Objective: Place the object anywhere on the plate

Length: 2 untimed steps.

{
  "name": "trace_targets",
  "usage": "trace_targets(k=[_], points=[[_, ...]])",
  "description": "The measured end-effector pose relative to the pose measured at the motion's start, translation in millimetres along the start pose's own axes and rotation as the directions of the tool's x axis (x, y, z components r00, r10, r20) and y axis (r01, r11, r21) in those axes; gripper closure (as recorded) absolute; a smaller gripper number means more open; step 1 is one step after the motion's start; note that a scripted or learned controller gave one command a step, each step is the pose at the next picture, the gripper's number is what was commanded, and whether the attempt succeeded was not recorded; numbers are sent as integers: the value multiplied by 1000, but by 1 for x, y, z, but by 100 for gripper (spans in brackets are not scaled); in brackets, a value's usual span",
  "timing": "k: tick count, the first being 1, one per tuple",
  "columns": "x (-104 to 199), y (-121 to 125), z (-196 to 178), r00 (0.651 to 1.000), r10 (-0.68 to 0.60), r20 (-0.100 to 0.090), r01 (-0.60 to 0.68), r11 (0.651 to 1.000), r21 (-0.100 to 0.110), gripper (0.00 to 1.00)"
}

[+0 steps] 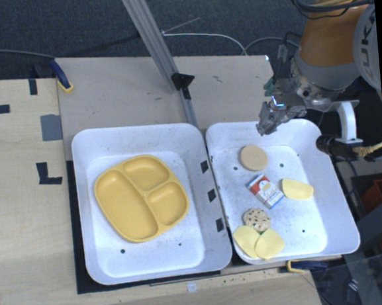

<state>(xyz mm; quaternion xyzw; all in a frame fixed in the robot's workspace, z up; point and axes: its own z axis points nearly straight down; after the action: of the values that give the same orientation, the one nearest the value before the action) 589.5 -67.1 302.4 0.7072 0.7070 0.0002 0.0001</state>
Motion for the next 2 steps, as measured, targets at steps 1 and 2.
trace_targets(k=[1,2], points=[[0,1,2,1000,-1,0,1,1000,2,0],[59,-33,117,1000,-3,-1,3,1000,12,0]])
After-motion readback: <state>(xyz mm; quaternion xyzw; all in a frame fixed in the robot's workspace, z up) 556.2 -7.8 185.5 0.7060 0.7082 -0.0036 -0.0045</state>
